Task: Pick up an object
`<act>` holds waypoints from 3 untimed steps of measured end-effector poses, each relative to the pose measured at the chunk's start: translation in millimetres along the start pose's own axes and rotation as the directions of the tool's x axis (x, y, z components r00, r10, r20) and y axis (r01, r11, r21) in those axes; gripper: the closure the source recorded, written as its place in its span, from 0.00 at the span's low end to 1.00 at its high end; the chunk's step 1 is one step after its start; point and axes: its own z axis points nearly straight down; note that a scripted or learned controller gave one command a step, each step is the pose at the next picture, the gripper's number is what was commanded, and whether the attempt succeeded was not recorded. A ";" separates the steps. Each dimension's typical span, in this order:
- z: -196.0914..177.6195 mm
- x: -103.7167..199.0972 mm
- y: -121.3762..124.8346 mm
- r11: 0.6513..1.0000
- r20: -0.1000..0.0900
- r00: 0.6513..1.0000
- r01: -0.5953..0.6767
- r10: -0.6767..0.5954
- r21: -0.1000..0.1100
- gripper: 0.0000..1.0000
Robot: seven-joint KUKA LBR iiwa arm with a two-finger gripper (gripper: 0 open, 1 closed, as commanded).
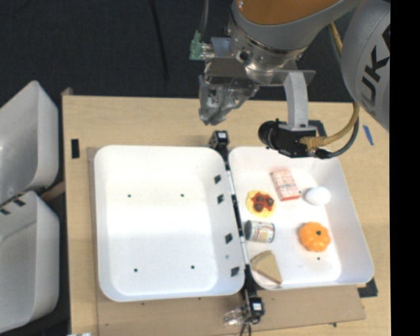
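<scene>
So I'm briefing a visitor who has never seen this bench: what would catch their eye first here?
Probably the big grey arm with its orange band looming over the top edge, its gripper hanging above the bench behind the bins. Next, the cluster in the right bin: a bright orange pumpkin-like toy near the right side, a white egg above it, and a small jar lying by the divider.

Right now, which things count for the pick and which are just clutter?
For the pick, all in the right bin:
pumpkin
white ball
pink packet
small jar
yellow tart
tan wedge
claw, above the bench

Just lying about:
left bin
black clips
</scene>
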 end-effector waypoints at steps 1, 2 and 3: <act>5.0 57.9 -13.4 1.000 0.000 1.000 -0.002 0.002 0.000 1.00; -33.0 55.4 50.7 1.000 0.000 1.000 -0.011 0.011 -0.008 1.00; 46.9 55.5 47.5 1.000 0.004 1.000 -0.011 0.011 0.006 1.00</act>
